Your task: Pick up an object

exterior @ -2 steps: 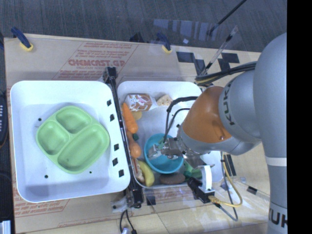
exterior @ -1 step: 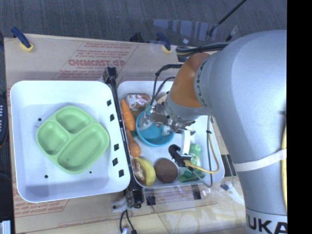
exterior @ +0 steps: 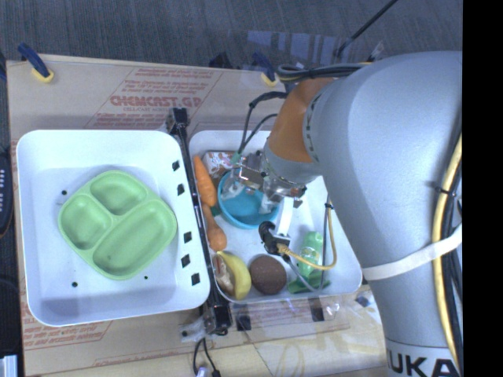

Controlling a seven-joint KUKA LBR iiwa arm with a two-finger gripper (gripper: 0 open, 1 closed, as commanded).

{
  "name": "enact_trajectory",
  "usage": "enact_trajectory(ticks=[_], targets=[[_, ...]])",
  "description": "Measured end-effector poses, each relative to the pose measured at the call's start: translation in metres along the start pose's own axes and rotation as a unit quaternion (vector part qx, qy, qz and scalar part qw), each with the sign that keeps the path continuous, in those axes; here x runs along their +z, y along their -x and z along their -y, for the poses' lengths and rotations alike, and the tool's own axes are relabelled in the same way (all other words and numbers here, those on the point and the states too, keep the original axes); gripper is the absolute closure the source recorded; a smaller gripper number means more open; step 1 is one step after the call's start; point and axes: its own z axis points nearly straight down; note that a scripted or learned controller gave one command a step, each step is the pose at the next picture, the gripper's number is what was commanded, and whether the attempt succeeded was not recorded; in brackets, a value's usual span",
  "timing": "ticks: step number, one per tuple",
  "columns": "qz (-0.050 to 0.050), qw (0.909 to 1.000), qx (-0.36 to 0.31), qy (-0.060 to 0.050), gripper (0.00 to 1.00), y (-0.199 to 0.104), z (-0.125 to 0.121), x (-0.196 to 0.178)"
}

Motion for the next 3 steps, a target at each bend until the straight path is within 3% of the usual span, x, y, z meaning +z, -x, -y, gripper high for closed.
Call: enact_trajectory(ticks=[1, 2, 3], targets=[[-0.003, 0.991, 0.134, -0.002, 0.0, 0.013, 0.023, 0.0], [-0.003, 0.9939, 0.11, -0.001, 0.0, 0.047, 0.085, 0.0], [-0.002, 0.962, 0.273, -0.003, 0.0, 0.016, 0.01, 0.001]])
